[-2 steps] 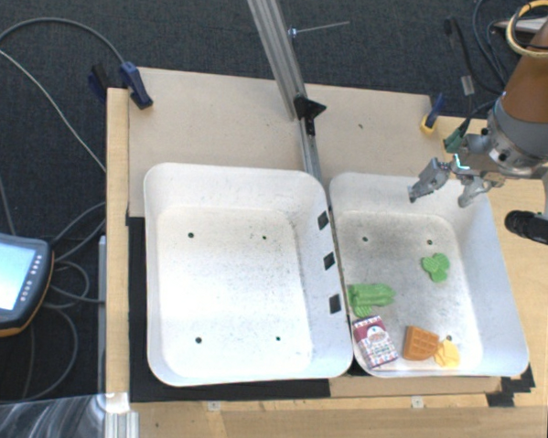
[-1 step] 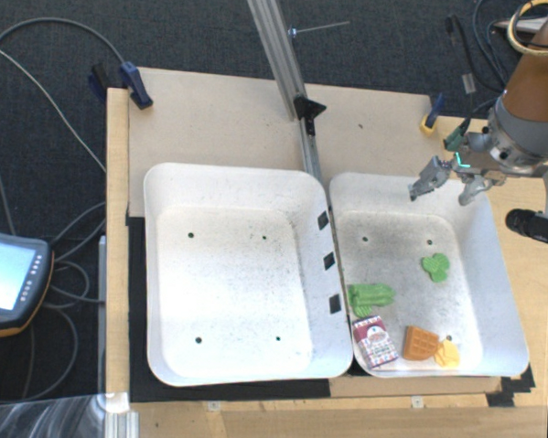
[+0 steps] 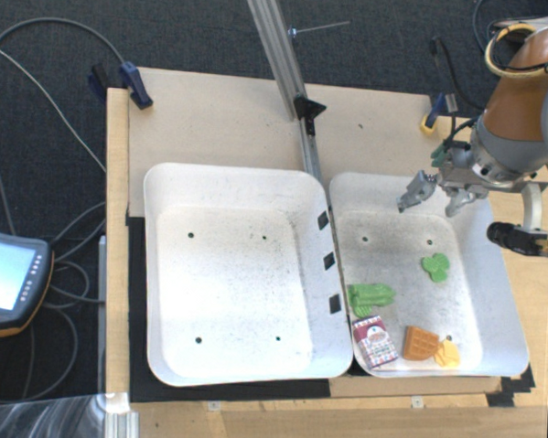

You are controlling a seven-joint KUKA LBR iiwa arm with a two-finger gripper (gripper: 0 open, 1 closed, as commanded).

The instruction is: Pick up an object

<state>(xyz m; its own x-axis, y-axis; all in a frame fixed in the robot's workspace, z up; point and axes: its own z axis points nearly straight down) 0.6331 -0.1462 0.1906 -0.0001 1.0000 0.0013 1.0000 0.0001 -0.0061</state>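
My gripper (image 3: 437, 200) hangs over the back of the right bin (image 3: 490, 298), its two fingers spread open with nothing between them. In that bin lie a small green piece (image 3: 435, 266) right of centre, a larger green toy (image 3: 371, 296) near the left wall, a red and white packet (image 3: 375, 342) at the front left, an orange waffle-like piece (image 3: 420, 343) and a yellow piece (image 3: 447, 354) at the front. The gripper is well above and behind the small green piece.
The left bin (image 3: 165, 208) sits beside the right one, with a metal pole (image 3: 282, 58) rising from between them at the back. Blue clamps (image 3: 135, 83) hold the board. A tablet (image 3: 5, 282) and cables lie left of the bench.
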